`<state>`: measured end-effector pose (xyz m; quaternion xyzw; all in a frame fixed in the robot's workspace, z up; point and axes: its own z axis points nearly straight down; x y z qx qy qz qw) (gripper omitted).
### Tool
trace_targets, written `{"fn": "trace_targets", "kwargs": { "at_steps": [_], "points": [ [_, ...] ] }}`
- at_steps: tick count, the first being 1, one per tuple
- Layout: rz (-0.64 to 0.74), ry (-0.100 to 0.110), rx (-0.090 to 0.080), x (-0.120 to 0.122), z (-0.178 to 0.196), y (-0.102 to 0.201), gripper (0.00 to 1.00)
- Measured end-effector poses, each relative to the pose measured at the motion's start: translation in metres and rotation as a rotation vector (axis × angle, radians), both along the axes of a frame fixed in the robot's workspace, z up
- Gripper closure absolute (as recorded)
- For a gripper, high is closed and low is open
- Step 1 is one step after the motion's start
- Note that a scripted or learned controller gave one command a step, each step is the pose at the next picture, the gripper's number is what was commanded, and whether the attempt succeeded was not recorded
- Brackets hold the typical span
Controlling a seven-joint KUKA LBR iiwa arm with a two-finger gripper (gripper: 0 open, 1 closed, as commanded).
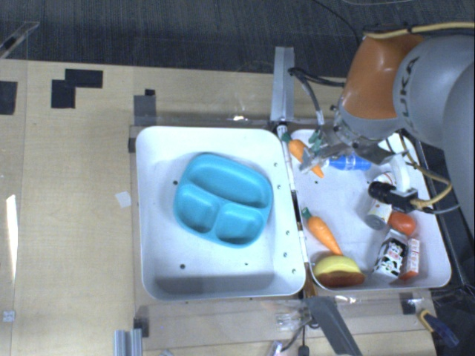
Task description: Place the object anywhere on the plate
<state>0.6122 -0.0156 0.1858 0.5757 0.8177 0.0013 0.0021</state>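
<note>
A blue divided plate (223, 199) lies in the middle of the left white bin (156, 273). My gripper (320, 153) is low over the far left corner of the right bin (438, 273). It sits right at a small orange carrot-like piece (297, 150) that lies against the bin's wall. The gripper body hides part of this piece, and whether it is held does not show. A second orange carrot (323, 232) lies on the floor of the right bin, nearer the front.
The right bin also holds a yellow and red fruit (338, 270) at the front, a blue item (350, 163) beside the gripper, a red object (401, 222), and a small carton (390, 258). A metal post (281, 87) stands between the bins at the back.
</note>
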Motion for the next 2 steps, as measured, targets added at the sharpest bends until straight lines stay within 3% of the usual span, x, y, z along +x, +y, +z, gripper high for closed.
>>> {"fn": "trace_targets", "kwargs": {
  "at_steps": [1, 2],
  "points": [
    [0.275, 0.0, 0.0, -0.0004, -0.0007, 0.0605, 1.0],
    [0.274, 0.0, 0.0, -0.0004, -0.0006, 0.0603, 0.0]
  ]
}}
